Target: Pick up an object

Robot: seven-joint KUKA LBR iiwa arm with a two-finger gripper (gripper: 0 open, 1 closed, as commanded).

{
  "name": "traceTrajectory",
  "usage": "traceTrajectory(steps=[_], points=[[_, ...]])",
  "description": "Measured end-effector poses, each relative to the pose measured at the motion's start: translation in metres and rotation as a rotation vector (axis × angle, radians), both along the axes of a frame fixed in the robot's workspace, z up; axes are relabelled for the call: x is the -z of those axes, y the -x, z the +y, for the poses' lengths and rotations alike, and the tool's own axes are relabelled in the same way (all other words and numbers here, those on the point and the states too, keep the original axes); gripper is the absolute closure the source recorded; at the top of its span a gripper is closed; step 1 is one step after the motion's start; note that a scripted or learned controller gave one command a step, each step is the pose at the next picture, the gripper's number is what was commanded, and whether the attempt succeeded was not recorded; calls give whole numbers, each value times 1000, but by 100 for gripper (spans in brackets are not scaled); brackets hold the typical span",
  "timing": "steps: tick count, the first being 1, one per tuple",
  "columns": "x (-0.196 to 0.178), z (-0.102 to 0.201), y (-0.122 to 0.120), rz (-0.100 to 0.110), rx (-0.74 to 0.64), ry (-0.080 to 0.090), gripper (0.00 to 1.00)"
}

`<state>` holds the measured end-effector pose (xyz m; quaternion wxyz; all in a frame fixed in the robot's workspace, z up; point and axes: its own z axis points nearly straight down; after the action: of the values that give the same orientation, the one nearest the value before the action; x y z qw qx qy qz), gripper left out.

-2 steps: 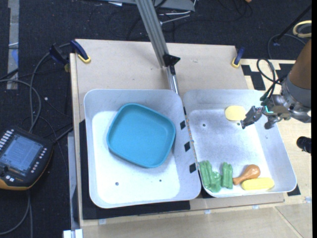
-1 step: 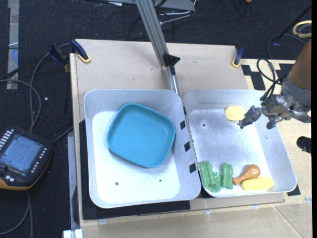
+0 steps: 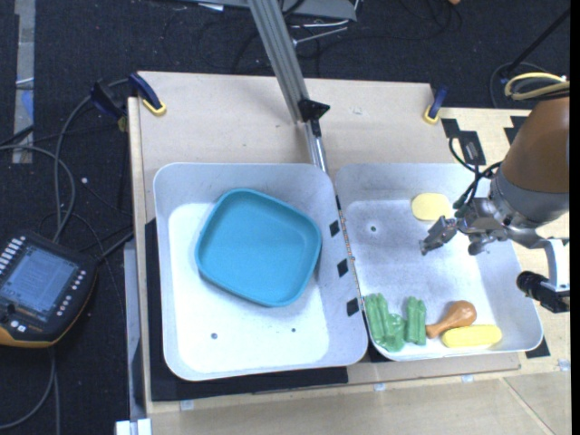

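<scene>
In the right bin (image 3: pixel 390 243), my gripper (image 3: pixel 439 236) hangs over the bare middle of the floor, reaching in from the right. Just up and behind it lies a pale yellow rounded piece (image 3: pixel 428 207), close to the gripper but apart from it. Along the bin's near edge lie two green pieces (image 3: pixel 385 321) (image 3: pixel 415 320), a brown drumstick-shaped piece (image 3: pixel 453 316) and a yellow oblong piece (image 3: pixel 471 336). I see nothing held in the gripper.
A blue square plate (image 3: pixel 260 247) lies in the left bin (image 3: pixel 181 333). A metal pole (image 3: pixel 285 53) slants down to the ridge between the bins. Cables and a handheld pendant (image 3: pixel 36 288) lie on the floor at the left.
</scene>
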<state>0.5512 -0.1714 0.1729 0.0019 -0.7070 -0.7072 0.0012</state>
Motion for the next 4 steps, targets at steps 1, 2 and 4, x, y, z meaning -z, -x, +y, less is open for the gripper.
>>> traceTrajectory(steps=[1,2,4], points=[[53,-9,5,1,1,0,0],[79,-9,5,-3,0,0,0],[23,-13,8,-8,1,2,100]])
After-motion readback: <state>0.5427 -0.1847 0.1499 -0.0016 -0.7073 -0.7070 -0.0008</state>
